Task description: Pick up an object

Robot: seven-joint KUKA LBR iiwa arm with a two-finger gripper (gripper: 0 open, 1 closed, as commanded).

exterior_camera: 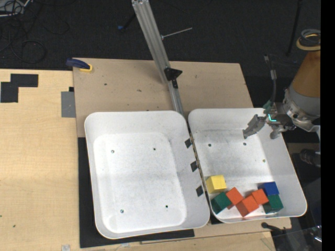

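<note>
Fingers (264, 128) spread wide, holding nothing, above right bin (235, 124); yellow block (216, 183), orange blocks (249, 202), green blocks (221, 201), blue block (269, 188) clustered at its near edge.

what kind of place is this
Probably a robotics lab bench: a robot arm with its gripper open over the right white bin, coloured blocks inside, cables on the dark floor.

The arm (306, 88) is cut off by the right edge, and one green block (273, 205) sits partly hidden behind the blue block (269, 189).
</note>
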